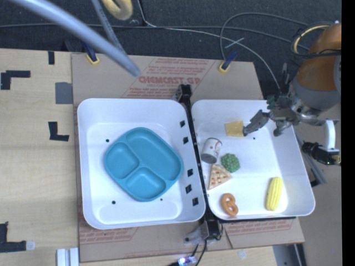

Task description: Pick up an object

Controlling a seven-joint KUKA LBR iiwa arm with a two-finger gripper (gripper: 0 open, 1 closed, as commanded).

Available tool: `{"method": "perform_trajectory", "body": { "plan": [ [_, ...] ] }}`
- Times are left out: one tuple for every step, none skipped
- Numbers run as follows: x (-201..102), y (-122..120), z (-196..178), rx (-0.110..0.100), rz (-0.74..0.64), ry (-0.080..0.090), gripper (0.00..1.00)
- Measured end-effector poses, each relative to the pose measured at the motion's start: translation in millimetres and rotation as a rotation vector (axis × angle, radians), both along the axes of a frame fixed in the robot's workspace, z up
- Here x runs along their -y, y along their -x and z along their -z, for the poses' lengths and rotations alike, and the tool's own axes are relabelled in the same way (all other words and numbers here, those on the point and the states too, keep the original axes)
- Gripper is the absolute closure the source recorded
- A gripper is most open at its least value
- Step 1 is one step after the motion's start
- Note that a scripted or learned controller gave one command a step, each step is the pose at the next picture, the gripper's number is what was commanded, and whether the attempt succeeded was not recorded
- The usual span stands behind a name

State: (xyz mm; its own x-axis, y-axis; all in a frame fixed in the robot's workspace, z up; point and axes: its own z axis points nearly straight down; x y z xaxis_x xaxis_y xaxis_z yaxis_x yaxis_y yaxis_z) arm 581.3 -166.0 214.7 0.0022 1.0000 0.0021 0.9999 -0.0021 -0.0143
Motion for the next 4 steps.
{"method": "perform_trajectory", "body": {
  "plan": [
    [0, -3, -7, 0.013, -0.003, 0.002, 0.0],
    [0, 0, 57, 0.007, -0.003, 0.002, 0.0],
    [7, 2, 119, 0.006, -0.003, 0.002, 0.0],
    [7, 1, 129, 0.017, -0.003, 0.004, 0.0]
  ]
}}
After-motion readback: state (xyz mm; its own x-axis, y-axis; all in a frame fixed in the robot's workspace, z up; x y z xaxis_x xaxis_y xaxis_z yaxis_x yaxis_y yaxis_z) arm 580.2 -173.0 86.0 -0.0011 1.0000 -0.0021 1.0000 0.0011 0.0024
